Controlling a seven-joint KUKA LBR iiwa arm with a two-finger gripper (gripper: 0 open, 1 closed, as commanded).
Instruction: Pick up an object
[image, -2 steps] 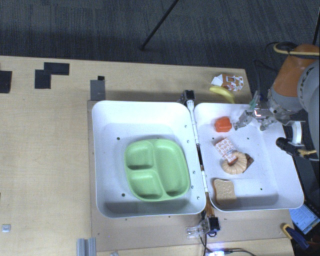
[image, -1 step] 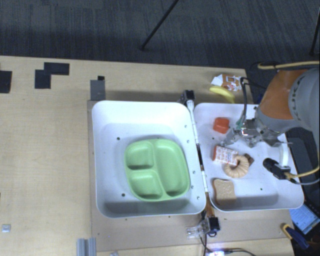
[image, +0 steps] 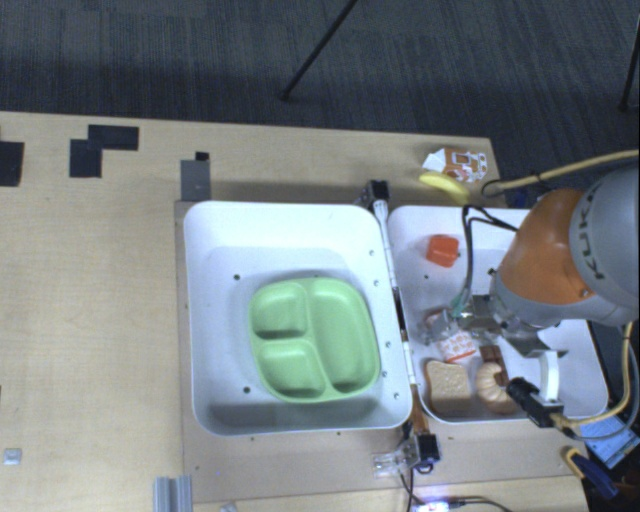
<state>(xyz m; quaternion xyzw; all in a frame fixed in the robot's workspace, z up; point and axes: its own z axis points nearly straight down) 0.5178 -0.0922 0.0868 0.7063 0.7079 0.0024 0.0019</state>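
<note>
The right bin (image: 412, 236) holds an orange block (image: 442, 249) near its far side. A slice of toast (image: 448, 380) and a brown bread roll (image: 490, 381) lie by its near wall. Between them lies a small red-and-white item (image: 459, 346). My gripper (image: 452, 322) is low in this bin, right above the red-and-white item and partly covering it. The grey arm with its orange band (image: 545, 262) reaches in from the right and hides much of the bin's right half.
A green divided tray (image: 313, 337) lies in the left bin (image: 212, 262). A yellow banana-like toy (image: 445, 183) and a small printed packet (image: 463, 161) lie on the bench beyond the right bin. Cables run along the arm and by the bench's near edge.
</note>
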